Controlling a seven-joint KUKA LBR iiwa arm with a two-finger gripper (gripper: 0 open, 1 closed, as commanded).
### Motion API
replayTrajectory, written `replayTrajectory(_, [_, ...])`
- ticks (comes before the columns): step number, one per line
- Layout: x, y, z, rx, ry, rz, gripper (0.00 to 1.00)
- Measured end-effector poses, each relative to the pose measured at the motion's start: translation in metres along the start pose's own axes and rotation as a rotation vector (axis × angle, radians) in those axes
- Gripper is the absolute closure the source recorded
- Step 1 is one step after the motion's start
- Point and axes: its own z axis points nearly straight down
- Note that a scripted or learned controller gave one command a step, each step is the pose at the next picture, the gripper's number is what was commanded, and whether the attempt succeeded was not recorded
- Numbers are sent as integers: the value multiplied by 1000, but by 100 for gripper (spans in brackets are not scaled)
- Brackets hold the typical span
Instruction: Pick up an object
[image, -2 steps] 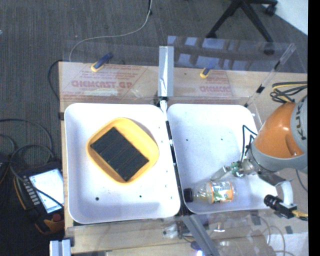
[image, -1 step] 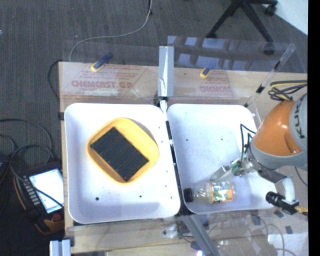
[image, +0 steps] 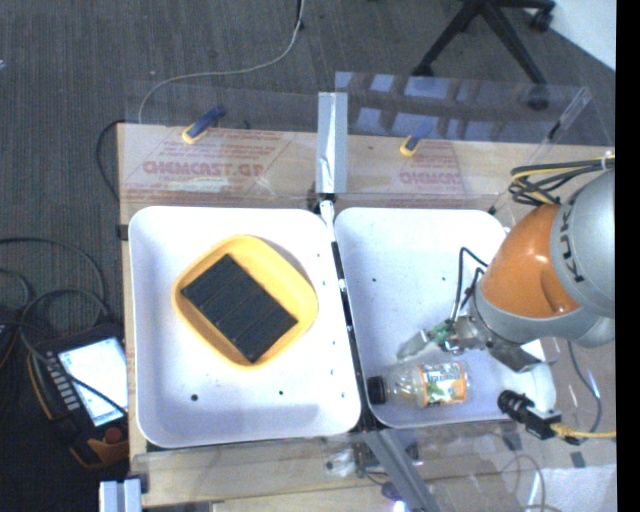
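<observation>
1 bottle (image: 422, 384) lies below the end effector (image: 432, 340).

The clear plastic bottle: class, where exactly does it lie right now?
The clear plastic bottle lies on its side in the right bin, near that bin's front edge, black cap toward the divider, just below the gripper.

We see the right bin (image: 420, 260) open across its upper and left floor, so passage there is free. Its lower part is crowded: a clear plastic bottle (image: 420, 384) lies on its side near the front wall, with the arm (image: 535, 275) hanging over the right corner. In the left bin (image: 160, 400) a yellow tray (image: 195, 280) with a dark panel (image: 240, 307) fills the middle, leaving bare floor along the edges.
</observation>
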Motion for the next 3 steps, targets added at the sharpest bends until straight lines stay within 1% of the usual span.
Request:
replayTrajectory(1, [7,-4,-56,21,10,72,0])
replayTrajectory(2, [-4,-3,1,10,11,-15,0])
replayTrajectory(3, [-67,6,-5,23,7,317,0])
